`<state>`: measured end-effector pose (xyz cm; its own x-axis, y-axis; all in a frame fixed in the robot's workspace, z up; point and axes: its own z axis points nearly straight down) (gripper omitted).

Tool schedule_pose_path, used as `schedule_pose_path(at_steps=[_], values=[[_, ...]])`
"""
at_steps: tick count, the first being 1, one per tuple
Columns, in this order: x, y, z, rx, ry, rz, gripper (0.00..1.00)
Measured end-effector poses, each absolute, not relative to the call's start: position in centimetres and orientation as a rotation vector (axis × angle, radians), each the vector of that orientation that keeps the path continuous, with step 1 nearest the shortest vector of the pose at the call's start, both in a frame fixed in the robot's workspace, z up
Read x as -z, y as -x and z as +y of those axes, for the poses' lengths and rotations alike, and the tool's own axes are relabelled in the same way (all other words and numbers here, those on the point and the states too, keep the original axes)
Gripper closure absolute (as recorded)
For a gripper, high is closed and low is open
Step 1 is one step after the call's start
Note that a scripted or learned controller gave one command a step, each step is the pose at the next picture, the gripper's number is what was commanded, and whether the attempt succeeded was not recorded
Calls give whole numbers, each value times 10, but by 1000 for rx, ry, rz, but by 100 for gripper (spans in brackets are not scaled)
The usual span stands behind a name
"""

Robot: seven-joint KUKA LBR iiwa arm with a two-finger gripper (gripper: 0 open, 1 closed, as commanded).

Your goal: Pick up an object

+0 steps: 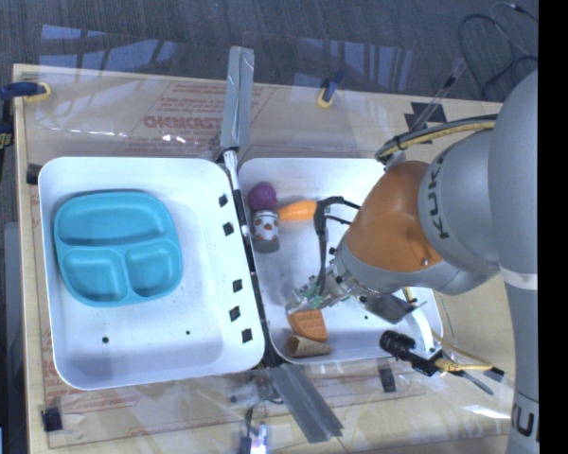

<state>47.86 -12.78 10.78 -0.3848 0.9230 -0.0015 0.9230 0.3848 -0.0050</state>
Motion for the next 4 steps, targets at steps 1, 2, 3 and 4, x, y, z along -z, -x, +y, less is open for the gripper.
schedule_pose_path(at_steps=[1,2,3,4], values=[[-108,-479,-128,-8,1741,-2613,0],[-97,-479,-117,-19,1718,-2661,0],[-102,-479,-108,-7,1689,-2657,100],[-105,-479,-116,-18,1710,-2661,0]])
